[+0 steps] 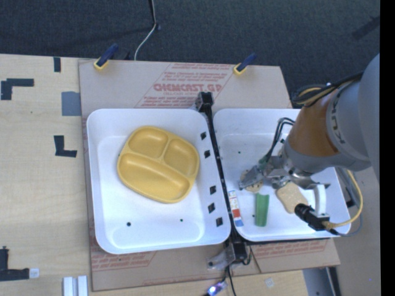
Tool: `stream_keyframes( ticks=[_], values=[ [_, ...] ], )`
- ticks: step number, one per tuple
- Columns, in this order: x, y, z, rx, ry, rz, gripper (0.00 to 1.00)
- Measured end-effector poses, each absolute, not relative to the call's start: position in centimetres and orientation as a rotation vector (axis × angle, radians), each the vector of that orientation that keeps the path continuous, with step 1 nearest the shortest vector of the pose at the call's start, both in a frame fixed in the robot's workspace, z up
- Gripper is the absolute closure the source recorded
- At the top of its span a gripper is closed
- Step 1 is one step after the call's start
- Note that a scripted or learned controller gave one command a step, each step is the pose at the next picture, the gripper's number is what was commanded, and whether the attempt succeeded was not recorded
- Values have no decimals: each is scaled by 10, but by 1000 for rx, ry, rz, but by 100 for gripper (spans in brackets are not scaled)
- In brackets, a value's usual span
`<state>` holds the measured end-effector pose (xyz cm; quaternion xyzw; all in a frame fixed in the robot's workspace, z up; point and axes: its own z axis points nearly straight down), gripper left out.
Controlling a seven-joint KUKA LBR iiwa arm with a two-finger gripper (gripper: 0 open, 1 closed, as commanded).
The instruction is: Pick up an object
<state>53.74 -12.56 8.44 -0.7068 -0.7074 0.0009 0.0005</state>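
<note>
My gripper (252,179) is low in the right bin (247,131), near its middle, reached in from the right under the grey arm with the orange band (311,134). A green stick-shaped object (262,210) lies just below the gripper, near the bin's front wall. Right of the gripper rests a tan, flat piece (289,197), partly under the wrist. A slim red, white and blue item (234,209) lies along the bin's left wall. The arm hides the bin's right part.
The left bin (102,165) holds a yellow divided plate (158,163), tilted toward its upper middle. A black divider with clips (213,165) runs between the bins. Cables (336,224) loop at the right bin's front right corner.
</note>
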Motion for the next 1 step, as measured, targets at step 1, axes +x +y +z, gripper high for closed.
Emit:
stream_keyframes(
  ticks=[1],
  values=[
    [538, -126, 96, -2222, -2224, 1, 100]
  ],
)
